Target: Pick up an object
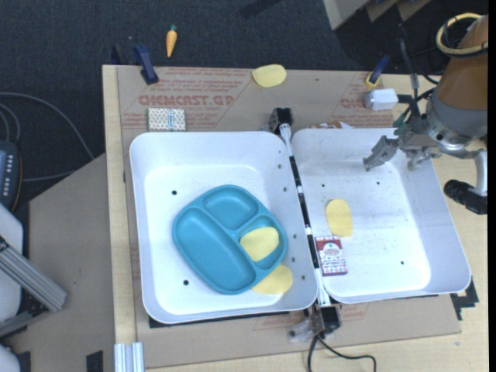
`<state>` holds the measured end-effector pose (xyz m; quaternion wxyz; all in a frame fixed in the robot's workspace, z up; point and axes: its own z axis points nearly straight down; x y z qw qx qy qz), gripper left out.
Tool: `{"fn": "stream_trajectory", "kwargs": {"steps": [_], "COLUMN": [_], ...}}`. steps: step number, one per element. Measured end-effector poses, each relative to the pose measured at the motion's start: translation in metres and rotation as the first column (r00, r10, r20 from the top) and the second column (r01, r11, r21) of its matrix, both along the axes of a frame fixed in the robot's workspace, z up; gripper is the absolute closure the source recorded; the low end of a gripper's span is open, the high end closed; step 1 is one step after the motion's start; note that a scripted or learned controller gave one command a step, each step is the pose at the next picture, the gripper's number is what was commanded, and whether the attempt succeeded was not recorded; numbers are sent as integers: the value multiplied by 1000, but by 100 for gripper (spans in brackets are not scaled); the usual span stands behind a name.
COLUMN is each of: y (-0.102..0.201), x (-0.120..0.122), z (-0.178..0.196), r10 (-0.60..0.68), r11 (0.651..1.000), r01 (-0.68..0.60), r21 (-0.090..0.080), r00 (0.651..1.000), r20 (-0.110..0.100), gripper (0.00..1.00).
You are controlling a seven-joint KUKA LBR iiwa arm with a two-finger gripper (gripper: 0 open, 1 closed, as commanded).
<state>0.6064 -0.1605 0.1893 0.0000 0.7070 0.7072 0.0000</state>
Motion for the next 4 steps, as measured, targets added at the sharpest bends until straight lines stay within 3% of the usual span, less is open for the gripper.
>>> {"fn": "stream_trajectory", "kwargs": {"steps": [1, 2, 4], "y": [52, 64, 67], "x": [-4, -22, -56], "z": [-78, -105, -105], "r10": [1, -1, -1], "r11": [1000, 1000, 1000], "r01": [-1, 1, 1], "r21": [1, 1, 1], "r00": [1000, 1000, 1000], "r20": [-2, -2, -2], "gripper": [0, 0, 0]}}
